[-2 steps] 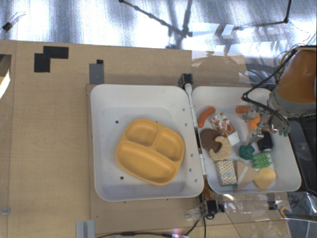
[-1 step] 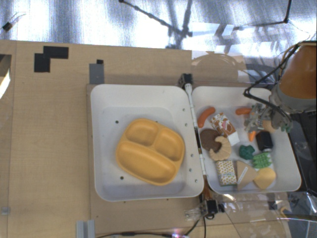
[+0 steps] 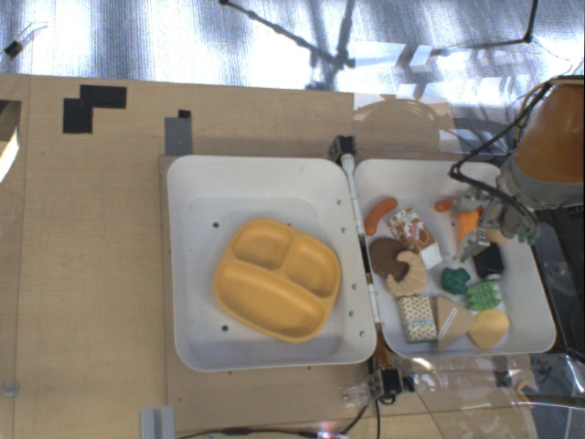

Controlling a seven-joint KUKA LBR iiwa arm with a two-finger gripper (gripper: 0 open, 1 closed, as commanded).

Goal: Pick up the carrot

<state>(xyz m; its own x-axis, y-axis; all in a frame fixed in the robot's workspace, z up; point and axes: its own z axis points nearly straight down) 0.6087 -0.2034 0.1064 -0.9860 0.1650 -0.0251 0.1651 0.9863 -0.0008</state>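
Cheese [image 3: 489,327] is sitting at the right bin's [image 3: 545,337] near corner. Carrot [image 3: 467,222] is lying by its far right edge, under the claw [image 3: 483,231]; grip unclear. Crowding neighbours are risking a mis-grab.

We note a tan surface [image 3: 82,273] bearing two white bins side by side: left bin [image 3: 187,245], right bin [image 3: 539,323].
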